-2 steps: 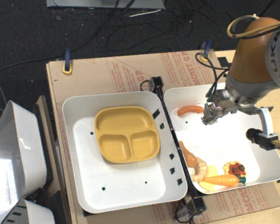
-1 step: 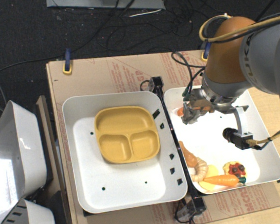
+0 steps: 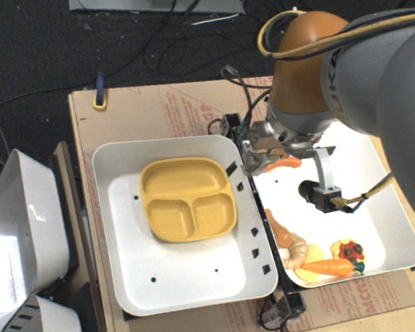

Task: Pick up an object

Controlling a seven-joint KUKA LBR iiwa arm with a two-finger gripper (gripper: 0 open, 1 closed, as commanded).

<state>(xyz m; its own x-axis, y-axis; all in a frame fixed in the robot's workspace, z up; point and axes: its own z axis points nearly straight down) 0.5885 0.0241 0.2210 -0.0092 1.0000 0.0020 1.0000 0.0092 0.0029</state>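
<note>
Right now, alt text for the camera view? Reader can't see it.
The grey robot arm with an orange band reaches from the right over the right shallow white bin, its gripper above the bin's far left corner beside an orange toy piece. An orange plastic carrot lies near that bin's front. The left white bin holds a yellow three-compartment plastic plate.

- On the cardboard sheet (image 3: 142,106), at twelve o'clock: faint red print, unreadable.
- Same sheet, at five o'clock: slanted red letters, perhaps "MACRO".
</note>
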